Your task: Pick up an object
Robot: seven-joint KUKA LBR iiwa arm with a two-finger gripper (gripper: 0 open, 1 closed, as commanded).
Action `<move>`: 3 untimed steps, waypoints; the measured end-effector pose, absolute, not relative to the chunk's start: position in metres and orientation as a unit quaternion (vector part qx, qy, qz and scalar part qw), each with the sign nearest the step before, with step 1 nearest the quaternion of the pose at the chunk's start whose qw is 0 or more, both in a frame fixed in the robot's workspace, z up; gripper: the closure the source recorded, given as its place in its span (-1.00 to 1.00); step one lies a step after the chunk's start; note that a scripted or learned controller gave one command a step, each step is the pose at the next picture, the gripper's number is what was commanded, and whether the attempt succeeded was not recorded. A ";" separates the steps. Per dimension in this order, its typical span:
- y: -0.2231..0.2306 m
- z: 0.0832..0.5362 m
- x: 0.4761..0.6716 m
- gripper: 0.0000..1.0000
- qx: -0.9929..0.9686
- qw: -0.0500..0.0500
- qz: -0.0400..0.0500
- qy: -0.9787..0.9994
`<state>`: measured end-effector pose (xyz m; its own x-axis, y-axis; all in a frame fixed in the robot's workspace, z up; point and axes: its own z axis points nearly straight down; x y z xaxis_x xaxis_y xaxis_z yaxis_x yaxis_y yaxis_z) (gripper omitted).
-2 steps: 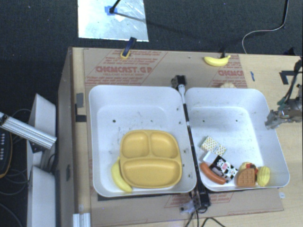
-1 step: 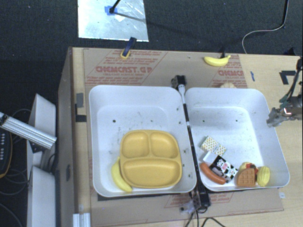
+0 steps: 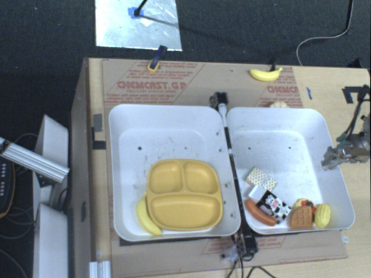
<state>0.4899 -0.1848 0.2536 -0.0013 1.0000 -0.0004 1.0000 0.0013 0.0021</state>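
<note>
- Objects for picking lie mostly in the near part of the right bin [image 3: 324,126]: a checkered white block [image 3: 261,179], a black-and-white toy [image 3: 273,206], a red hot dog [image 3: 259,212], a tan waffle [image 3: 301,218], a small red-and-yellow piece [image 3: 303,203] just behind it, and a yellow lemon-like piece [image 3: 323,215] at the near right corner.
- Left bin [image 3: 124,132] holds a yellow divided plate [image 3: 184,193] toward its near side, with a yellow banana [image 3: 147,218] lying against the plate's near left edge.
- Gripper [image 3: 331,160] sits at the right bin's right rim, well apart from the toys; whether its fingers are open or closed cannot be told at this size, and nothing can be seen between them.
- On the bench [image 3: 191,80] beyond the bins lies a second yellow banana [image 3: 265,73], far right, and a small pale object [image 3: 279,103] just behind the right bin's far rim.
- A silvery sheet [image 3: 138,15] lies on the dark floor at the far left.
</note>
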 end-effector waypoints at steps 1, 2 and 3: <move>-0.204 0.239 0.504 1.00 0.707 0.001 0.000 0.708; -0.204 0.250 0.505 1.00 0.705 0.003 0.001 0.709; -0.204 0.261 0.506 1.00 0.704 0.004 0.002 0.710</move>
